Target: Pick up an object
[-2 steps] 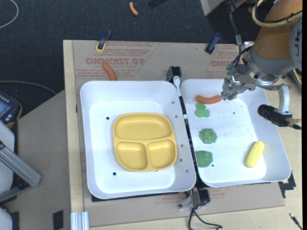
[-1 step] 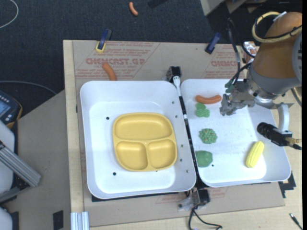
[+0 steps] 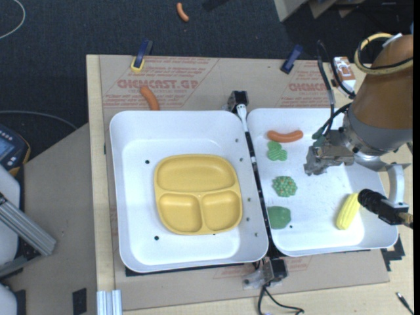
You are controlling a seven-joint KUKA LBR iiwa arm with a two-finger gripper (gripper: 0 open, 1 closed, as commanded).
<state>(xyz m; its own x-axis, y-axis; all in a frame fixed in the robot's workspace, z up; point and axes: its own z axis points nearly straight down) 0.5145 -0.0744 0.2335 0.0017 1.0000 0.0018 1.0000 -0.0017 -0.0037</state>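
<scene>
In the right bin lie an orange sausage, a green broccoli piece, a round green pea cluster, a green leafy piece and a yellow corn cob. My gripper hangs over the middle of the right bin, right of the broccoli and pea cluster and up-left of the corn. Nothing shows between its fingers.
The left bin holds a yellow three-compartment plate. Another orange sausage lies on the cardboard behind the left bin. Clamps sit at the bench's back edge. The grey-and-orange arm covers the right bin's back right.
</scene>
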